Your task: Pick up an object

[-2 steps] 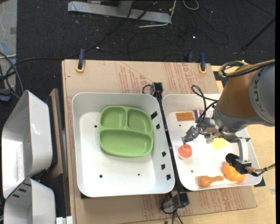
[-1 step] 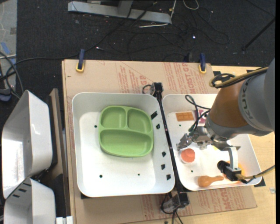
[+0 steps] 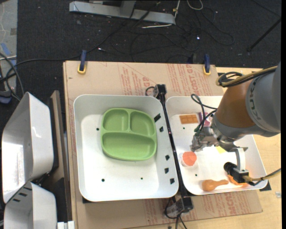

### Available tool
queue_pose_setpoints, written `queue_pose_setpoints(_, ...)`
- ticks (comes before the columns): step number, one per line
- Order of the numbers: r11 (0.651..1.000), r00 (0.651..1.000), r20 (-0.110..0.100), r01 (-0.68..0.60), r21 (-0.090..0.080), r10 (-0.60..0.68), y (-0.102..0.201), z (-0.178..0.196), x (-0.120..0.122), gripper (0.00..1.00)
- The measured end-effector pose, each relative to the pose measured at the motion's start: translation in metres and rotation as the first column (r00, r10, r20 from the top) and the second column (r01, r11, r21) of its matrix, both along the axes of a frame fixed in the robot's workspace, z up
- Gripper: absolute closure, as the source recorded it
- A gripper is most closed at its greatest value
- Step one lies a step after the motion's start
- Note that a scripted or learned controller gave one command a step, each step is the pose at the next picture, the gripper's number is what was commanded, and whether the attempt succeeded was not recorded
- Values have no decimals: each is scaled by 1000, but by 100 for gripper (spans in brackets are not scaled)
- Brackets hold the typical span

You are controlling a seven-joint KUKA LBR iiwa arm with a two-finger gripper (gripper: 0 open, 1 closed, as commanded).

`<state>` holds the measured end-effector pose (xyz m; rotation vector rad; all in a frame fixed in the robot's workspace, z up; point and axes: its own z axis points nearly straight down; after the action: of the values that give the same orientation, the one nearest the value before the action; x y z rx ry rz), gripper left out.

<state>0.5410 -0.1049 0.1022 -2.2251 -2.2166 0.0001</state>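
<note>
Floor (image 3: 40, 31): dark speckled carpet, crossed by loose black cables (image 3: 111, 38).
Bench top (image 3: 134, 74): brown cardboard sheet with red printing, held at the far edge by two clamps (image 3: 82, 62).
Far edge: grey metal bracket (image 3: 120, 11) lying on the floor.
Left side: white containers (image 3: 24, 138) stacked beside the bench.
Light: even, soft shadows.

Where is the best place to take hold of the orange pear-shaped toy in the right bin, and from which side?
Probably at the narrow neck of the orange pear-shaped toy, coming straight down from above. It lies flat on the right bin's floor, long axis left to right, so the jaws should close across it, front to back. The front wall is near.
</note>
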Motion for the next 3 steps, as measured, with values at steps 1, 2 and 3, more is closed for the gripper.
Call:
queue_pose_setpoints(1,1000,1000,4,-6,-1,6,1,42,-1,100)
queue_pose_setpoints(2,1000,1000,5,-8,-1,8,10,91,-3,100)
queue_pose_setpoints(3,1000,1000,5,-7,-2,7,10,121,-1,100)
